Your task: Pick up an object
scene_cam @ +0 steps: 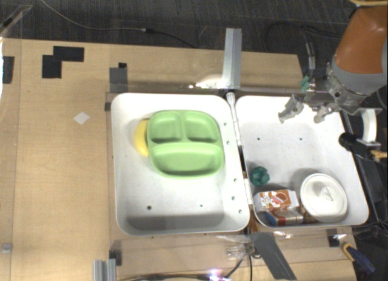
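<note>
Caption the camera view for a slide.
Open pincer above right bin; green tray in left bin.

A single camera is fixed above the bench (54, 170) and looks down at a slant, so that the dark carpeted floor (151, 0) fills the top of the view while the near edge of the bench runs off the bottom. It stands far enough back to take in both white bins whole, the left bin (176, 213) near the middle of the view and the right bin (291, 146) beside it, with bare bench spreading to the left. The arm (362, 49) enters from the upper right corner, cut off by the edge of the view, its hand (306, 108) over the far part of the right bin.
</note>
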Action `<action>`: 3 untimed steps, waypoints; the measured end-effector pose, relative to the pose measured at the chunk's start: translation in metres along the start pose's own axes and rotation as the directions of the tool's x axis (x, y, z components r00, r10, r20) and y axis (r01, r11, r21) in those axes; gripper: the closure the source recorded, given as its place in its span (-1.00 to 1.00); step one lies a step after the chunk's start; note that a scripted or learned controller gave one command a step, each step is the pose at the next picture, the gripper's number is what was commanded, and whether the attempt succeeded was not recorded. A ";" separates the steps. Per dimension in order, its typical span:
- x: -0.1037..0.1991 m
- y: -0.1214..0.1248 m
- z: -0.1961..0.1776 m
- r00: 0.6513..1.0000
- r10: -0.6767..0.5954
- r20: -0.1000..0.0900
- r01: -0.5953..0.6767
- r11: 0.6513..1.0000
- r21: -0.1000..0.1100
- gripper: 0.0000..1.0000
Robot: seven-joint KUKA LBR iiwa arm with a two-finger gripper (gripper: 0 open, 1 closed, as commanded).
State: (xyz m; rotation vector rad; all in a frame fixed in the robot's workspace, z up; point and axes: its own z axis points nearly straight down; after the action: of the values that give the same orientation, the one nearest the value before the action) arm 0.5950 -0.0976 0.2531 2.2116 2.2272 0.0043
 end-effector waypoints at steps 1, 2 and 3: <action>-0.001 -0.054 0.111 1.000 0.013 0.000 -0.013 1.000 0.002 -1.00; 0.011 -0.092 0.163 0.998 -0.056 0.001 0.056 0.998 -0.010 -1.00; 0.010 -0.089 0.151 0.998 -0.056 0.004 0.056 0.998 -0.018 1.00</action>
State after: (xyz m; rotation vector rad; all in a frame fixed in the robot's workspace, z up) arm 0.5061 -0.0878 0.1016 2.1383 2.2769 0.0201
